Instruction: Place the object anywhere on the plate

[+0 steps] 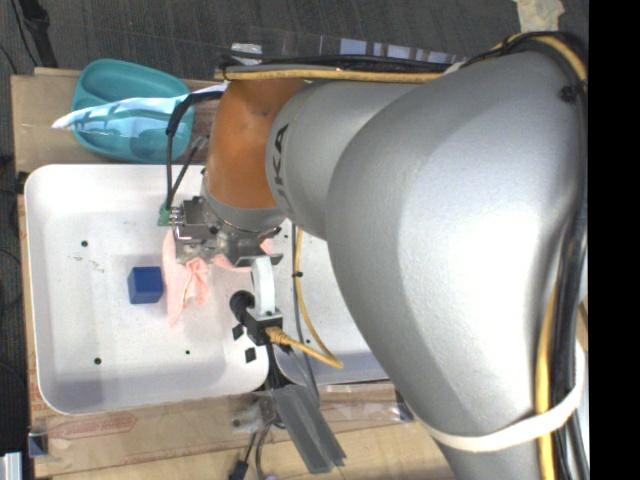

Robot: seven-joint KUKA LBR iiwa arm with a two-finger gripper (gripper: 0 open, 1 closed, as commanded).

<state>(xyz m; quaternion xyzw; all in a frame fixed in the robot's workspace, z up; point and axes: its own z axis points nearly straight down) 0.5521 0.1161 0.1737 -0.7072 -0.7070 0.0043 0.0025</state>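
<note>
We see the arm [430, 228] come in from the right and take up most of the frame, its broad grey body covering nearly all of the right-hand bin. The orange band [245, 138] sits above the wrist, and below it the gripper [205, 253] points down into the left bin [60, 368], near that bin's right side. The wrist hardware hides the gripper's working end, so we cannot tell how it stands or whether it has hold of anything.

Just under the gripper lies a pale pink object [190, 283] (soft and crumpled, like cloth or a glove), its upper part touching or tucked beneath the gripper body; which of the two, we cannot say. A small blue block [146, 285] rests on the bin floor just beside the pink thing, to its left. A few small dark specks dot the white floor.

Beyond the bin's far left corner, on the wooden bench [30, 108], sits a teal bowl-like plate [125, 108] with a clear plastic wrapper [105, 120] lying across it. It is well apart from the blue block. Black and yellow cables [300, 333] hang from the wrist over the strip between the two bins.
</note>
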